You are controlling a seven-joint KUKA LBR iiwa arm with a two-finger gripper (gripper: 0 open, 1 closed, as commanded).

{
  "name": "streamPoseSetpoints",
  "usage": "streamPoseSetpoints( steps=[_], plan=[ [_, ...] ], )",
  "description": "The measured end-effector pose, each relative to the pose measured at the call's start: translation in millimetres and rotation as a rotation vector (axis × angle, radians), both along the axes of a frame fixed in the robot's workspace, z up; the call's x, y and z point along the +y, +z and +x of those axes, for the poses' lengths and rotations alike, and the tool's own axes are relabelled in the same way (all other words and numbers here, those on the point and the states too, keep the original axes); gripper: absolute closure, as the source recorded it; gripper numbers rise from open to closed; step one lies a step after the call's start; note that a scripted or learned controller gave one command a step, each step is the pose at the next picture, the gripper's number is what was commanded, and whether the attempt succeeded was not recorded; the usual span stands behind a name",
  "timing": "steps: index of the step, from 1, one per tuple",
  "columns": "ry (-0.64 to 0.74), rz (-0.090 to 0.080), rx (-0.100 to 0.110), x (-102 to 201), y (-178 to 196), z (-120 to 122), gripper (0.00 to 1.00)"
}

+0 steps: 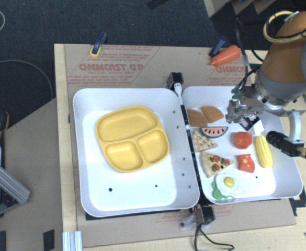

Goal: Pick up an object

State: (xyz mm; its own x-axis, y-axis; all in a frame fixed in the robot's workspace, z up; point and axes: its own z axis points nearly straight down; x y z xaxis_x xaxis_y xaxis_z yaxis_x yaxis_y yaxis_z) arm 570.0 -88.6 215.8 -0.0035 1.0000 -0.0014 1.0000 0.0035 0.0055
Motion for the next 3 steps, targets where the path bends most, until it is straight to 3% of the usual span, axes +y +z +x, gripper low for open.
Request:
streamPoseSetpoints(
  steps=[1, 3],
  plan=[
    [-0.001, 0.000, 0.001, 2.2, -0.5, 21.2, 1.00],
    [-0.003, 0.000, 0.001, -2.1, 18.5, 27.2, 1.00]
  ],
)
